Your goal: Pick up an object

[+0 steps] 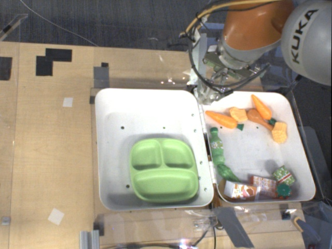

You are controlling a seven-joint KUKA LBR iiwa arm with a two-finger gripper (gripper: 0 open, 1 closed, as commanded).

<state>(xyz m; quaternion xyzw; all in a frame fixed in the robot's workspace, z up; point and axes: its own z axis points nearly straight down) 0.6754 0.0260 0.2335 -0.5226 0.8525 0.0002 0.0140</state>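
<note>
The right bin holds several toy foods. An orange carrot lies near its far left corner and a second carrot lies at the far side. Small orange pieces rest between and beside them. A green bottle lies along the bin's left wall. Small snack boxes and a green carton sit along the near edge. My gripper hangs under the orange wrist, over the right bin's far left corner, just above the first carrot's tip. Nothing is visibly held in it.
The left bin holds a green divided plate in its near half. The bins share a raised divider. Cables loop around the wrist. Wooden bench surface extends to the left.
</note>
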